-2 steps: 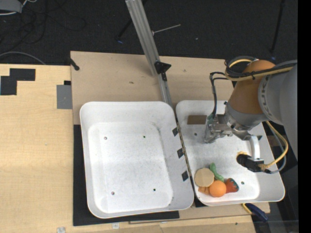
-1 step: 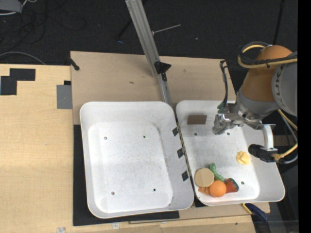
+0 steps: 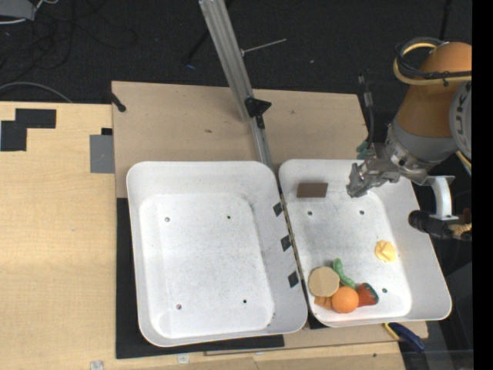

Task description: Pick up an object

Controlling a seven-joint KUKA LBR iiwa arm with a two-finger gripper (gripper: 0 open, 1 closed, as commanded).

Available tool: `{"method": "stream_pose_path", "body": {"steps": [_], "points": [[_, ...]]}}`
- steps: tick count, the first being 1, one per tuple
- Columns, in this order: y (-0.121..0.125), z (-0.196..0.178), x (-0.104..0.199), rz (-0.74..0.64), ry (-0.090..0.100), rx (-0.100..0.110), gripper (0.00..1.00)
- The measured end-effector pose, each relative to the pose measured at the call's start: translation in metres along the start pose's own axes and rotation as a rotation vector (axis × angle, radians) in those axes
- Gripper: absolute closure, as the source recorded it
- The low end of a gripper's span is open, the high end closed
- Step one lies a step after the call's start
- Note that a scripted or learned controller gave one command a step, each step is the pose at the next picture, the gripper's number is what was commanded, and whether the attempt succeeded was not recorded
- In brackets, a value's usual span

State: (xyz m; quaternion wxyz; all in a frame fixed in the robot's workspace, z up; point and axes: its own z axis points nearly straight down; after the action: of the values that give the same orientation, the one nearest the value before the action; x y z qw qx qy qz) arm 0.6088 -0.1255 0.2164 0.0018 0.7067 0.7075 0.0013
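In the camera view my gripper [image 3: 357,185] hangs over the far part of the right bin [image 3: 400,206], with nothing visible between its fingers. A small brown block [image 3: 312,190] lies on the bin floor just to its left. A yellow piece [image 3: 385,250] sits near the bin's right side. At the bin's near edge a tan round piece [image 3: 323,282], an orange ball [image 3: 345,300], a green piece [image 3: 342,272] and a red piece [image 3: 367,297] are bunched together.
The left bin [image 3: 154,199] lies beside the right one, joined by black clips [image 3: 286,242]. A slanted metal rail [image 3: 235,72] reaches down to the bins' far edge. Wooden bench top surrounds the bins.
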Motion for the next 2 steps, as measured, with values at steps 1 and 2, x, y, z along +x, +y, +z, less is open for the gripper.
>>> {"method": "stream_pose_path", "body": {"steps": [1, 2], "points": [[-0.001, -0.055, -0.01, -0.001, -0.001, 0.0, 1.0], [-0.017, -0.056, 0.041, -0.003, 0.003, 0.008, 1.0]]}}
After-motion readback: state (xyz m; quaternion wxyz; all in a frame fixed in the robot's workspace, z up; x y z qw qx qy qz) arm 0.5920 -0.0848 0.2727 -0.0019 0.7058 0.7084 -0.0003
